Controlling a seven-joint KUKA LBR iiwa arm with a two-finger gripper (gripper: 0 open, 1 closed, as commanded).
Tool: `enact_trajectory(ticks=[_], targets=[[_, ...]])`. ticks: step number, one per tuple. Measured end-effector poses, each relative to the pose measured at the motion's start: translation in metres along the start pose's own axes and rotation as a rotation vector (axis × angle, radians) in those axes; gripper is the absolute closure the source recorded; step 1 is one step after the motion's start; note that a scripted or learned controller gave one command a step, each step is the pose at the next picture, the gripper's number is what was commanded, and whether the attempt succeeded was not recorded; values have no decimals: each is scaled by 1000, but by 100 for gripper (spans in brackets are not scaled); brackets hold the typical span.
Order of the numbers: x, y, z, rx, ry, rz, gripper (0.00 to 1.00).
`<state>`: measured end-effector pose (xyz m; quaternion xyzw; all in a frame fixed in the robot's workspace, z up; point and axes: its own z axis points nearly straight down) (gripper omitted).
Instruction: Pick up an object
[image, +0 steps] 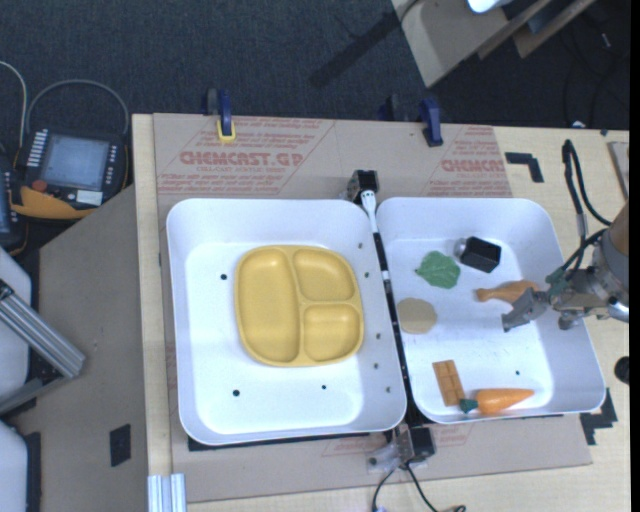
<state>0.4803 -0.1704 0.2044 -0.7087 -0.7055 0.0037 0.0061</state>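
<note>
The right bin (570, 372) holds several small items: a green leafy piece (438, 269), a black block (481, 253), a tan round disc (417, 316), a brown-orange elongated piece (503, 292), a brown flat stick (447, 382) and an orange carrot (497, 400). My gripper (545, 316) hovers low at the bin's right side, just right of and slightly below the brown-orange piece. Its two grey fingers (519, 316) stand apart, so it is open, and nothing sits between them.
The left bin (200, 380) carries a yellow three-compartment plate (298, 303). A black divider (381, 270) runs between the two bins. Cables (580, 190) hang at the right edge beside the arm.
</note>
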Motion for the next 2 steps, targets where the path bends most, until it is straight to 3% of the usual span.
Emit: enact_trajectory(ticks=[1, 2], targets=[[0, 3, -6, -13, -3, -4, 0], [10, 1, 53, -7, 0, -4, 0]])
